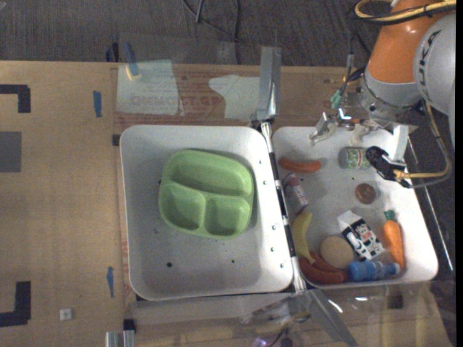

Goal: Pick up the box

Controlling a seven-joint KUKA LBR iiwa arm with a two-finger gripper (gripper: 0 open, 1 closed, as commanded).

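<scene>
The box (362, 238) is a small white carton with black print. It lies in the near part of the right bin (419, 215), between a carrot (394, 241) and a round beige item (336, 251). My gripper (338, 119) hangs over the far edge of the right bin, well behind the box and apart from it. Nothing is visibly held in it.
The right bin also holds a sausage (300, 165), a small can (354, 157), a brown disc (365, 192), a banana (302, 234), a blue bottle (372, 270) and a red item (323, 274). A green divided tray (207, 192) lies in the left bin (141, 259).
</scene>
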